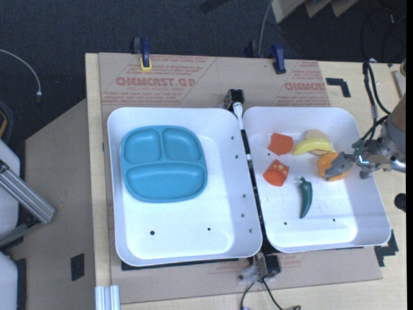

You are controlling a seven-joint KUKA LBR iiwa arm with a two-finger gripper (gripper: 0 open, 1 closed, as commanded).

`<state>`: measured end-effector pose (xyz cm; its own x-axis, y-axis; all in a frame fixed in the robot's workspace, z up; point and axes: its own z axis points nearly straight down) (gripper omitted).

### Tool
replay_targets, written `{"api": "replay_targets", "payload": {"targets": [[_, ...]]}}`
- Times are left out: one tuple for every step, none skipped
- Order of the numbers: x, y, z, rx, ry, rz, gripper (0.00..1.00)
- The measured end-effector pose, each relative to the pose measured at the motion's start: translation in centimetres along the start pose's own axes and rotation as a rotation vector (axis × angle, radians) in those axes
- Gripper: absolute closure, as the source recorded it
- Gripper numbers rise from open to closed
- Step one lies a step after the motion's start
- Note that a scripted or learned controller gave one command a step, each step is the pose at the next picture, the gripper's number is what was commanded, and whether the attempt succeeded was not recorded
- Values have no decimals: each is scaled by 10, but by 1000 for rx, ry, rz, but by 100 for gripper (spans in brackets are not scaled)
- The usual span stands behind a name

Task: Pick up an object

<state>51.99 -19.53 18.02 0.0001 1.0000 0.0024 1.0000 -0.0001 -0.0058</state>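
The right bin (pixel 322 237) holds several small items. An orange round fruit (pixel 324 164) lies at its right side, and my gripper (pixel 345 165) is low at that fruit's right edge, reaching in over the bin wall and touching or overlapping it. A yellow banana (pixel 311 148) lies just left of the fruit, with a pale beige piece (pixel 316 135) behind it. An orange-red block (pixel 281 143) and a red-orange piece (pixel 275 173) sit further left. Nearer the front lies a dark green chili pepper (pixel 305 197).
The left bin (pixel 181 241) holds a blue divided plate (pixel 164 163) in its back left part. A black hinge strip (pixel 248 166) runs between the bins. Blue clamps (pixel 143 49) grip the board's far edge. Cables hang at the right by the arm.
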Motion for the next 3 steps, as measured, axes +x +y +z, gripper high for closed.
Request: {"api": "replay_targets", "payload": {"targets": [[5, -3, 63, 2, 1, 0, 0], [6, -3, 97, -2, -1, 0, 0], [5, -2, 85, -7, -4, 0, 100]]}}
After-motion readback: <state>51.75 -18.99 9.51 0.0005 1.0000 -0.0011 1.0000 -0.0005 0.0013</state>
